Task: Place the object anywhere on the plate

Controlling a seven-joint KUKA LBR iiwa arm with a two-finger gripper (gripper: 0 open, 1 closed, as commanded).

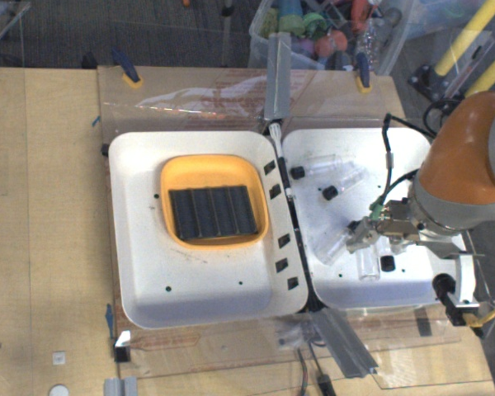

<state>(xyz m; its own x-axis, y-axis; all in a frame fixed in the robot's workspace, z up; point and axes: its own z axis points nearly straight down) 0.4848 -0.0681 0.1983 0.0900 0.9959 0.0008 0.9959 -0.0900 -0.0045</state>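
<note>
Wooden table [41,221] carries both bins; a dark ridged block [213,213] already lies on the yellow plate [175,176]. My pincer [365,231] state, I cannot tell.

The grey arm [466,172] reaches in from the right, end effector [365,236] lowered.

I see a yellow-orange plate [211,172] carrying a dark grey ribbed block [213,213] in the white left bin [140,246]. The right bin [404,283] is white too. The table [37,221] is pale tan wood. The arm [466,167] shows orange over grey.
</note>
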